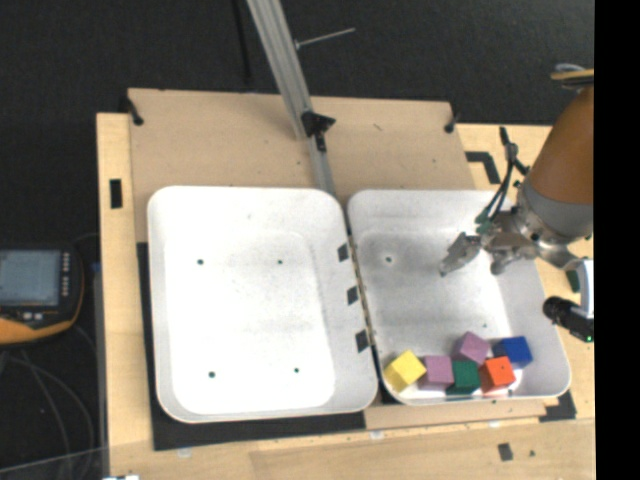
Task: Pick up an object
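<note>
Several small blocks lie bunched at the near edge of the right bin (410, 208): a yellow block (406, 369), a purple block (438, 370), a green block (465, 375), an orange block (498, 373), a blue block (514, 350) and a second purple block (473, 347). My gripper (478, 256) hangs over the bin's far-right part, well behind the blocks. Its fingers are spread open and hold nothing. The grey arm with its orange band enters from the right.
The left bin (245, 298) sits beside the right one. A slanted metal pole (285, 63) rises from the bench behind the bins. A small screen device (35, 286) lies off the bench's left side.
</note>
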Controlling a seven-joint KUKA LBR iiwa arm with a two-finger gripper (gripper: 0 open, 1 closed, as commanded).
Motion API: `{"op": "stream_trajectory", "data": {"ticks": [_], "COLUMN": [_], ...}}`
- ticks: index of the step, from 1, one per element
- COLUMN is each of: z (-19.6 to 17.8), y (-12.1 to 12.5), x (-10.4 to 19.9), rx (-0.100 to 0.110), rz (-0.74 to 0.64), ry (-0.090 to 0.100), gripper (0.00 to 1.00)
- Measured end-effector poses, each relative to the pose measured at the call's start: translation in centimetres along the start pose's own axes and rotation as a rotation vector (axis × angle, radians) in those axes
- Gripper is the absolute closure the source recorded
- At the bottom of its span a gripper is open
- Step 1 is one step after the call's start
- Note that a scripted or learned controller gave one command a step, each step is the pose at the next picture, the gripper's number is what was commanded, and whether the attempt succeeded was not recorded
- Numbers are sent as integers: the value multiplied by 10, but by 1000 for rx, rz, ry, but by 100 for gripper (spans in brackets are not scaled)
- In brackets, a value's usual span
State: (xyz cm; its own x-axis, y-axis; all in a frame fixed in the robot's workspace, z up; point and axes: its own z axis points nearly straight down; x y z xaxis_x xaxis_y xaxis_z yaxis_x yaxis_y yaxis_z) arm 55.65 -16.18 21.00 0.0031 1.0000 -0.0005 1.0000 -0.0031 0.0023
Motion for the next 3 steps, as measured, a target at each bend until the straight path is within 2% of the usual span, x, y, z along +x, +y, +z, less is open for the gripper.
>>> {"op": "stream_trajectory", "data": {"ticks": [1, 2, 3], "z": [-11, 113, 112], "y": [1, 4, 4], "x": [-1, 64, 64], "rx": [-4, -1, -2], "rz": [2, -6, -2], "ry": [-1, -2, 0], "gripper": [100, 100, 0]}}
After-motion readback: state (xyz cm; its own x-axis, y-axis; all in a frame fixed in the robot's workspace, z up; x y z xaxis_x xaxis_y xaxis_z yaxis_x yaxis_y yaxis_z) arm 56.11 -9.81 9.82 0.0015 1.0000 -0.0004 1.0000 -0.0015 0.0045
